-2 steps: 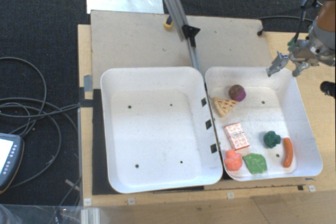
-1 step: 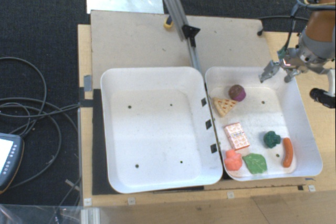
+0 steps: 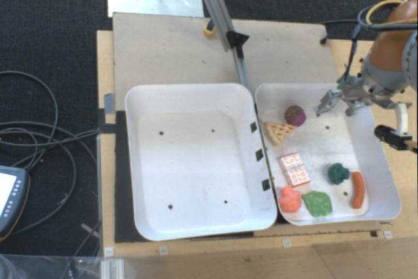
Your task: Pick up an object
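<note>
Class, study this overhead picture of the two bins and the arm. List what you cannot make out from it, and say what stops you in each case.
1. The arm in the camera view: cut off by the right edge, so its base is hidden.
2. The print on the small pink box: too small to read.
3. The screen device at the left: cut off by the left edge.
4. What the purple round object is: too small to tell.

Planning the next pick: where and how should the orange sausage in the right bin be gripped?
Grip the orange sausage across its middle, coming straight down from above. It lies flat and nearly upright in the view, so close across its narrow width. The right bin wall sits close on one side and the dark green piece on the other.
</note>
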You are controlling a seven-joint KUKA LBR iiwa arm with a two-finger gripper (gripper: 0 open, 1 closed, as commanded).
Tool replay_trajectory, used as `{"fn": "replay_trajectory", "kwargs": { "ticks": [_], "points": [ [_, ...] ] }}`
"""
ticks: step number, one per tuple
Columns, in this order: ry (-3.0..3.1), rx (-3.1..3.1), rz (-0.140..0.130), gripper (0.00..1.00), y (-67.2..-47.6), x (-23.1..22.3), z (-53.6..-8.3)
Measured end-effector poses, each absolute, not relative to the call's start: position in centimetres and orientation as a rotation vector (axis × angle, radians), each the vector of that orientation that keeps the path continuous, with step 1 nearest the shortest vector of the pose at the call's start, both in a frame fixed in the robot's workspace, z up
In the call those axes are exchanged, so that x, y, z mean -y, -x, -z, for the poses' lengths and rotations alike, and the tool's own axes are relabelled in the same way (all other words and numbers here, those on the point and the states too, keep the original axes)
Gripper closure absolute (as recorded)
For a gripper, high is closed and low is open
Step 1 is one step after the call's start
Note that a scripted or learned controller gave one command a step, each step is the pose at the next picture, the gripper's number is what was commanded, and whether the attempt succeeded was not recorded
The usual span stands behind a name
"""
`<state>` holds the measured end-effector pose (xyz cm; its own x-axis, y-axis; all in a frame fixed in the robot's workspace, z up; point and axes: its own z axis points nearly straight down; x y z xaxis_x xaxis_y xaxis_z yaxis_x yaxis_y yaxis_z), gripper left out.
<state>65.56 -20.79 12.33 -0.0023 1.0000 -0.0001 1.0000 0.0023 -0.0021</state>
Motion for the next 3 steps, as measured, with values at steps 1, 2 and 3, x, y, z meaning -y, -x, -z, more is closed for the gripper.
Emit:
{"fn": "replay_trajectory", "kwargs": {
  "ticks": [1,2,3],
  "points": [
    [2.219,2.23,0.002,1.0,-65.8,20.8,-13.8],
    [2.22,2.233,0.006,1.0,-66.2,20.5,-18.4],
    [2.22,2.234,0.006,1.0,-66.4,20.6,-23.0]
  ]
}}
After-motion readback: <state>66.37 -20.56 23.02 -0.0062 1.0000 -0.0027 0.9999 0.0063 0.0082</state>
